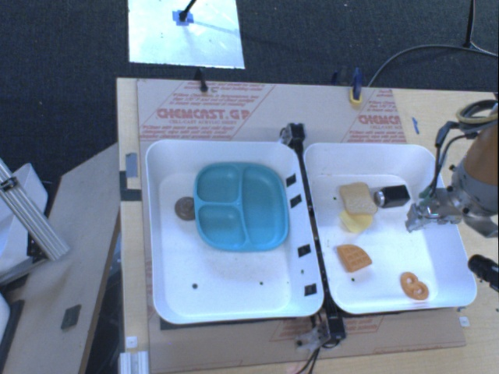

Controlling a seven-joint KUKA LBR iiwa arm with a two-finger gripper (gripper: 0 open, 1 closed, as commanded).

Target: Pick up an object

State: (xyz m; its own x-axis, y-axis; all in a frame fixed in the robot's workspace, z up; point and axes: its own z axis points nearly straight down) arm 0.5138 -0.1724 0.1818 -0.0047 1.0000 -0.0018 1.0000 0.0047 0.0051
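In the right bin [366, 153] lie a tan toast slice [358, 199] partly over a yellow round piece [356, 222], a dark cylinder with a silver end [391, 195], an orange wedge [353, 257] and an orange pretzel [414, 286]. My gripper [423, 215] hangs over the right side of this bin, to the right of the dark cylinder and above the pretzel. Nothing shows between its fingers.
The left bin [168, 287] holds a blue divided plate [238, 206] and a small brown disc [185, 208] at the plate's left. A black divider strip [305, 224] runs between the bins. The arm's body [477, 181] stands over the right bin's right rim.
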